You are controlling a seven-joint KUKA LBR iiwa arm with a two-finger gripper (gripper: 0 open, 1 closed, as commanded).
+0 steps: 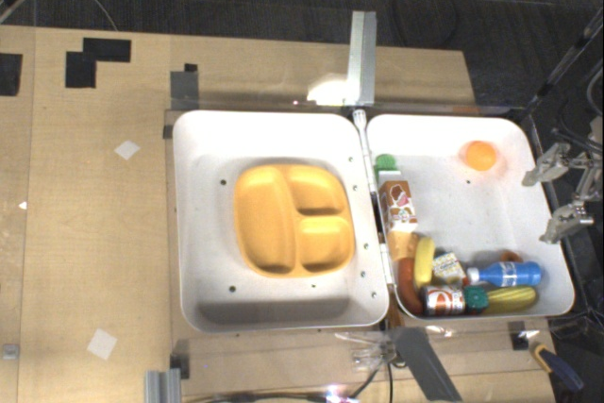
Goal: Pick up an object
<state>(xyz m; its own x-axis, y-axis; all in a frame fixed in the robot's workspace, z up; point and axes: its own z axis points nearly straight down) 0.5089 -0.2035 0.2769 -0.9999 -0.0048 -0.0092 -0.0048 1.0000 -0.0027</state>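
- Closest to the lens, as far as I can judge, is the end effector [562,195] at the right edge of the frame, over the right rim of the right bin [444,125]. Its two metal prongs stand apart with nothing between them.
- Nearest it, in the upper right of that bin, the orange ball [479,155] lies alone on bare white floor, well apart from everything else.
- It looks light, smooth and round, so it will probably roll if nudged. I would close across its widest part from straight above.
- Lower right of the bin: a crowded heap with a blue bottle [508,275], a yellow piece [511,298] just below it and a can [444,301], all touching. These are harder to take singly.
- Along the bin's left wall sit a green-capped bottle [386,167] and a brown carton [398,203].
- Further left, the left bin [203,203] holds a yellow compartment tray [291,219], which is wide, stiff and awkward to span.
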